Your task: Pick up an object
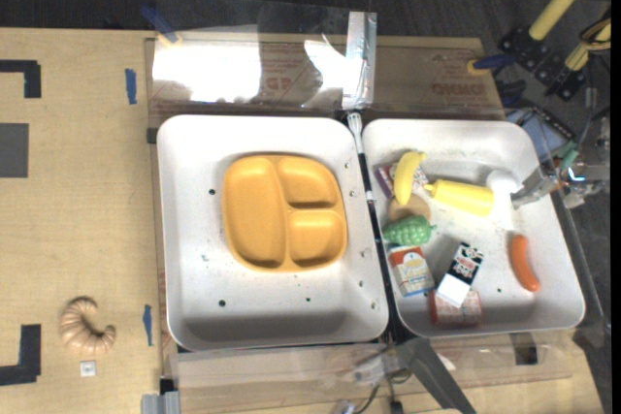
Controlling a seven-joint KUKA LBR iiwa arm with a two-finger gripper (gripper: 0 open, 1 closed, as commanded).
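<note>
Camera view, left bin [184, 238]: white and shallow; it holds a yellow-orange divided plate [284, 211] with three compartments, lying flat near the middle.
Camera view, right bin [555, 305]: white, just beside the left bin, crowded with small objects.
Objects in the right bin: a banana [408, 174] near the upper left; a yellow cylinder [463, 197] lying on its side just right of the banana; a green bumpy toy [408, 231] below the banana; a small carton with red print [411, 269] below the green toy; a black-and-white box [467, 262] tilted beside it; a pale reddish box [454, 302] near the front wall; an orange sausage-shaped piece [524, 264] towards the right wall, apart from the others.
Gripper [532, 186]: at the right bin's upper right, low over the floor, just right of the yellow cylinder; whether its pincer is released or clenched, I cannot tell.
Arm: reaches in from the right edge.
Bench, left side: a tan croissant-like toy [86, 325] lies on the cardboard surface, well apart from both bins.
</note>
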